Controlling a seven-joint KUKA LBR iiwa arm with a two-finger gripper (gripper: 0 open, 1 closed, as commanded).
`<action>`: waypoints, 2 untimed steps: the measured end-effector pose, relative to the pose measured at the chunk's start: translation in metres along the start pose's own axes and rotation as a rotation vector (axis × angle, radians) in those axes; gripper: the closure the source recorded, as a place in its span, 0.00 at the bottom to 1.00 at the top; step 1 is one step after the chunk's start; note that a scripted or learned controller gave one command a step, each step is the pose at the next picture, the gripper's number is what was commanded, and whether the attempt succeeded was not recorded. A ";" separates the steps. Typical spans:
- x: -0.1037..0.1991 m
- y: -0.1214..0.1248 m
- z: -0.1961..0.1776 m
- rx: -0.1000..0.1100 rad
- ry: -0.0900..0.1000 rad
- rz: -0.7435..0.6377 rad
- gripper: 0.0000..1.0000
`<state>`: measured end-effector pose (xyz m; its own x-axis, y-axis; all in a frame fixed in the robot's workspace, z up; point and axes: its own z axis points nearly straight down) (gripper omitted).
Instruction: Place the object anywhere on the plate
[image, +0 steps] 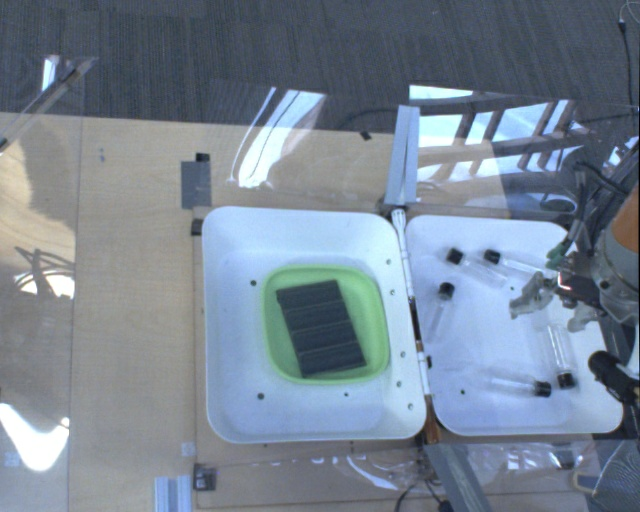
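A green plate (276, 305) lies in the left bin (230, 250), and a dark grey ridged block (320, 328) rests on its middle. Several clear tubes with black caps lie scattered in the right bin (470, 410): one (441, 310) near the left wall, two (468, 262) at the back, and one (515, 383) at the front. My gripper (552, 306) hangs over the right side of this bin, open, with nothing between its fingers. One more tube (556, 348) lies just in front of it.
The divider between the two bins (412, 320) runs between the plate and the tubes. The arm's orange band (626, 225) and cables sit at the far right. A metal bar (403, 155) stands behind the bins.
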<state>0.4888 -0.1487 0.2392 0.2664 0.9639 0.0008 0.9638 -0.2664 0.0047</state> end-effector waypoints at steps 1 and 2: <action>-0.033 0.009 0.025 0.000 -0.001 0.025 0.00; -0.048 0.013 0.029 -0.001 -0.001 0.061 0.00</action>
<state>0.4886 -0.1984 0.2102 0.3243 0.9460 -0.0002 0.9459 -0.3243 0.0061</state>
